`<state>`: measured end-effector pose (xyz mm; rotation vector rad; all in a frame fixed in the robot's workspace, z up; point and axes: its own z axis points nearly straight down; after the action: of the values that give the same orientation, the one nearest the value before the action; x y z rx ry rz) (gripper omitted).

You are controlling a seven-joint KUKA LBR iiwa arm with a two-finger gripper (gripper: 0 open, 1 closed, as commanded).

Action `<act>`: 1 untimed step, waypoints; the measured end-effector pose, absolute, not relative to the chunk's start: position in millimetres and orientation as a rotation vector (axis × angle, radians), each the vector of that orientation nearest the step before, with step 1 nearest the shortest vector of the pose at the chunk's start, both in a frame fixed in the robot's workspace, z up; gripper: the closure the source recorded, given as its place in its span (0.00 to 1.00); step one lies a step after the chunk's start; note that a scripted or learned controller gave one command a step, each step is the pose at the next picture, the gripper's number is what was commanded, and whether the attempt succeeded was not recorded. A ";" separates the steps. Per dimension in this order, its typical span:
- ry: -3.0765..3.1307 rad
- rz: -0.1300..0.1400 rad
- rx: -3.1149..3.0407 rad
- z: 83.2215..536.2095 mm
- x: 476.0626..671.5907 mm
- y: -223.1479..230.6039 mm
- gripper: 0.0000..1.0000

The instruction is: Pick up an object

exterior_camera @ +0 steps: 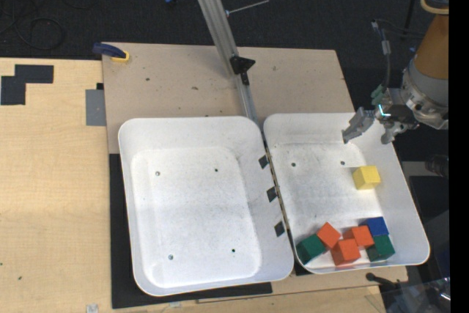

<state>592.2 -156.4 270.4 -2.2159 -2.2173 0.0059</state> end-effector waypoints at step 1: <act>-2.220 0.002 -2.219 272.9 592.9 -156.7 0.00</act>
<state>592.9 -156.7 272.9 -2.2187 -2.2201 0.0020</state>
